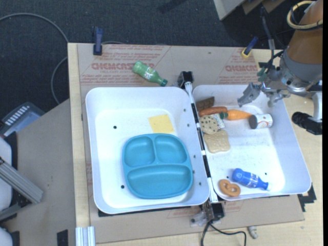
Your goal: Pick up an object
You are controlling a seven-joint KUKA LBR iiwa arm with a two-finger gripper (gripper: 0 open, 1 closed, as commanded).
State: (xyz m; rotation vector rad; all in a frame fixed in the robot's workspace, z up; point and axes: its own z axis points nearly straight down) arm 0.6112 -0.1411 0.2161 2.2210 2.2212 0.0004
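Observation:
My gripper (262,95) hovers over the back of the right bin (287,152), its fingers spread open with nothing between them. Just below it lie an orange carrot (239,115) and a small white bottle (262,121). Against the bin's left wall sit a brown piece (206,103), an orange sausage (213,110), a dotted cracker (209,123) and a slice of toast (219,142). A blue bottle (249,179) and a bagel (229,188) rest near the front edge.
The left bin (102,117) holds a blue divided plate (156,166) and a yellow cheese slice (161,123). A green bottle (148,72) lies on the cardboard behind that bin. The arm's orange band (306,45) rises at the right.

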